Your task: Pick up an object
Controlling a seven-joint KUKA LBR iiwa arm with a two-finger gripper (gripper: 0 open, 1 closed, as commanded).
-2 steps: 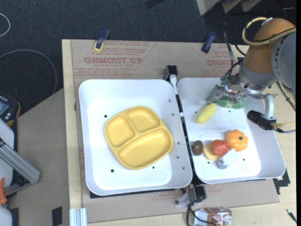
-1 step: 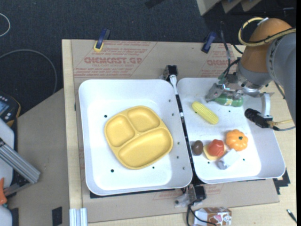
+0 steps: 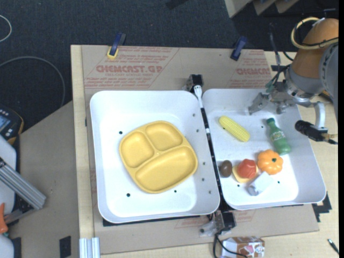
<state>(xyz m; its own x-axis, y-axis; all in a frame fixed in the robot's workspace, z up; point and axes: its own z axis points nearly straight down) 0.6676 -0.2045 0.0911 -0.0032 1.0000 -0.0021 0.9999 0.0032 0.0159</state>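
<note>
— Okay, any text? 
— We read "CHEMCAST" on the brown board (image 3: 129, 67). 
— Counts? 
— One yellow plate (image 3: 158, 156) in the left bin (image 3: 102, 144); right bin (image 3: 309, 171) has one corn (image 3: 234, 128), bottle (image 3: 277, 136), pumpkin (image 3: 269, 162), tomato (image 3: 246, 169). 
— Gripper (image 3: 269, 102)? 
— Fingers spread, holding nothing, over the right bin's far edge.

You can read one brand, printed in red on the brown board (image 3: 161, 63) under the two bins: "CHEMCAST GP" stands at about eleven o'clock from the left bin (image 3: 107, 144), between the two clamps. A second red print of the same kind lies at about twelve o'clock from the right bin (image 3: 312, 181), but you can make out only part of it. The small package (image 3: 248, 247) at six o'clock of the bench carries marks too small to read.
</note>
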